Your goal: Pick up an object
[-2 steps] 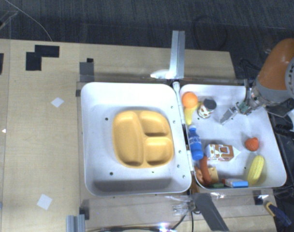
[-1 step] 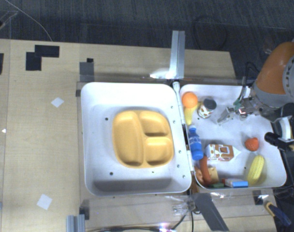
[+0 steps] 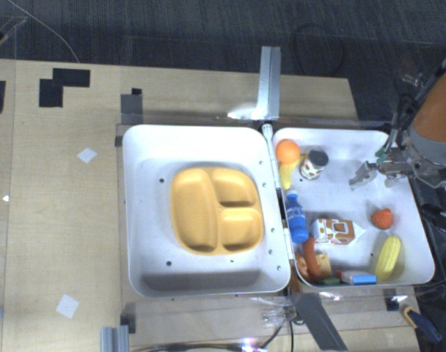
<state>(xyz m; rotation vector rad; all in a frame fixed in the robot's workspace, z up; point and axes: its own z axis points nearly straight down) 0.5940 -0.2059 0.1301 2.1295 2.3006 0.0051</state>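
Over the right bin (image 3: pixel 421 273), your gripper (image 3: pixel 370 173) hangs with fingers spread and nothing between them, positioned for a descent. Nearest candidates: tomato (image 3: pixel 382 218) just below, corn (image 3: pixel 388 256) near the front wall.

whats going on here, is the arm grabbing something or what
A grey and orange robot arm reaches in from the right, its hand over the right bin, near the upper right corner. There is nothing between its fingers. Toys lie scattered in that bin: an ear of corn, a small red ball, a blue bottle and a little carton. The left bin holds a yellow divided tray.
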